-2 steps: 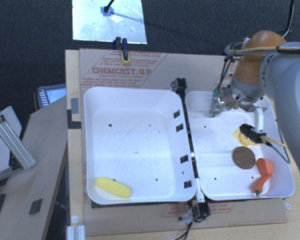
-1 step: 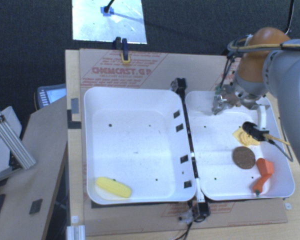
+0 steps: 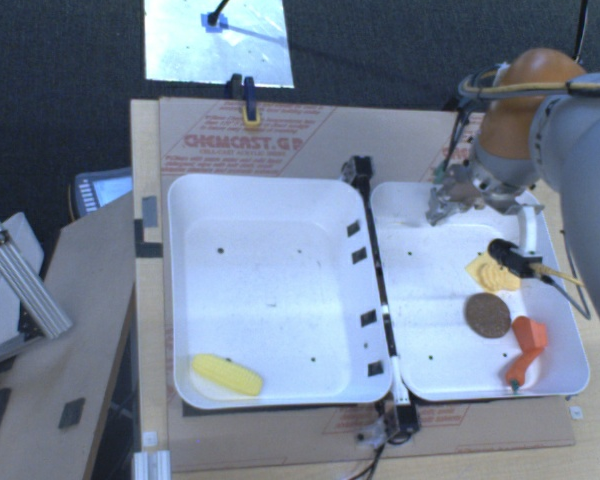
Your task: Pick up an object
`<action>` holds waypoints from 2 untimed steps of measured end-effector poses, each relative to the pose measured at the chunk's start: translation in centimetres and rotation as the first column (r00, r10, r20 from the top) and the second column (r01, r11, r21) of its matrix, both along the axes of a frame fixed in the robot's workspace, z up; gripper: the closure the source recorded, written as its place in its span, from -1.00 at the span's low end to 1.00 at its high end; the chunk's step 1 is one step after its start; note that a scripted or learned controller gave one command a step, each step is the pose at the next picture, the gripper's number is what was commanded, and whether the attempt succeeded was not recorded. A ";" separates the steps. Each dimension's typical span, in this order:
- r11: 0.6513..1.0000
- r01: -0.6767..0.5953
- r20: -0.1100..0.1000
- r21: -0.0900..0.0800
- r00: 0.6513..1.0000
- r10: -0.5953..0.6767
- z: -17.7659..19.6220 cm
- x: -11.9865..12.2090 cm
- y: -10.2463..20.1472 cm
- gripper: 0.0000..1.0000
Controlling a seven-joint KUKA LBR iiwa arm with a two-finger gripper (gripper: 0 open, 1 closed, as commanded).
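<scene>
My gripper (image 3: 443, 208) hangs over the far end of the right bin (image 3: 420, 388), close to its back wall. Toward the bin's near right side lie a brown round disc (image 3: 488, 315), an orange carrot-shaped piece (image 3: 525, 349) and a pale yellow flat piece (image 3: 490, 274). All three sit well toward the camera from the gripper and apart from it. A yellow corn cob (image 3: 226, 374) rests in the near left corner of the left bin (image 3: 180, 268). I see nothing held at the gripper.
A row of black clips (image 3: 365, 258) runs along the divide between the two bins. A cardboard sheet (image 3: 250, 140) lies under the bins, with a yellow-black clamp (image 3: 248, 103) at its far edge. The grey arm (image 3: 580, 158) comes in from the right.
</scene>
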State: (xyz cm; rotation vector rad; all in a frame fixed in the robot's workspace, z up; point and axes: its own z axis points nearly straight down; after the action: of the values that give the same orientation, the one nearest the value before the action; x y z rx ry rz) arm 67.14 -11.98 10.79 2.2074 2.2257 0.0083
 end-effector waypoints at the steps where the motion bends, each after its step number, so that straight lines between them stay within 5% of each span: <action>1: 1.000 0.002 -0.007 0.001 1.000 -0.002 -2.4 -0.2 1.5 1.00; 2: 1.000 0.002 -0.003 0.000 1.000 -0.002 -1.1 -0.1 1.5 1.00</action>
State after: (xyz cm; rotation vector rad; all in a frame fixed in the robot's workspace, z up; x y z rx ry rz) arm 67.02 -10.52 9.67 2.2108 2.2257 0.0053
